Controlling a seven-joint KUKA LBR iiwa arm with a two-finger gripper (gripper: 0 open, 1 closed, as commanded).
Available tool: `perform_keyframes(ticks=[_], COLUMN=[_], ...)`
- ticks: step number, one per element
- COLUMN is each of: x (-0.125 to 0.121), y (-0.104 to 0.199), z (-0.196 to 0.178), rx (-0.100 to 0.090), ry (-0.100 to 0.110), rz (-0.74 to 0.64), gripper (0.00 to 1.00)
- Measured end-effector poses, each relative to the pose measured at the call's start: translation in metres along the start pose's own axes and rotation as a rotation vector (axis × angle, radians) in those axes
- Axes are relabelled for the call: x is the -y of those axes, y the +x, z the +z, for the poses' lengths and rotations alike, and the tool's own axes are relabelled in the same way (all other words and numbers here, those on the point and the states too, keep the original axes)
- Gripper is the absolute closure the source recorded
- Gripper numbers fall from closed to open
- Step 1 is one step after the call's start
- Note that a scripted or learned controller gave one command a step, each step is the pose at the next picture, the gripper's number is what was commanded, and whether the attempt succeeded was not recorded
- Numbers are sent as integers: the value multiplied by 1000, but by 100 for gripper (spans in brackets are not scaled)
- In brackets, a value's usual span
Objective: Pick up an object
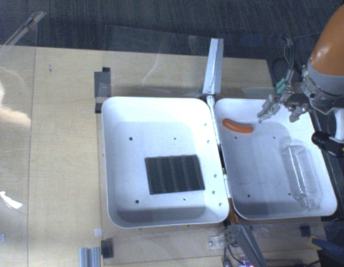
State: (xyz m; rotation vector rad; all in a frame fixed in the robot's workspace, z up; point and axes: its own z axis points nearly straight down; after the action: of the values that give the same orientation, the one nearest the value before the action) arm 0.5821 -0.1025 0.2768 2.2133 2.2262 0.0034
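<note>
Orange sausage (pixel 237 126) just left of the seemingly empty gripper (pixel 280 111).

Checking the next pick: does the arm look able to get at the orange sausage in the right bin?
Probably yes. The gripper hangs just right of the orange sausage, which lies alone and uncovered near the right bin back edge; the clear bottle lies well aside.

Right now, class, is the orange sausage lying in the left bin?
No, the orange sausage lies in the right bin, near its upper left corner.
</note>
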Motion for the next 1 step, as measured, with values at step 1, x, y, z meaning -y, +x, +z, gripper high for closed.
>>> perform_keyframes(ticks=[1], x=[7], y=[5], z=[181], rx=[0], ry=[-2], rz=[-71], gripper=[0])
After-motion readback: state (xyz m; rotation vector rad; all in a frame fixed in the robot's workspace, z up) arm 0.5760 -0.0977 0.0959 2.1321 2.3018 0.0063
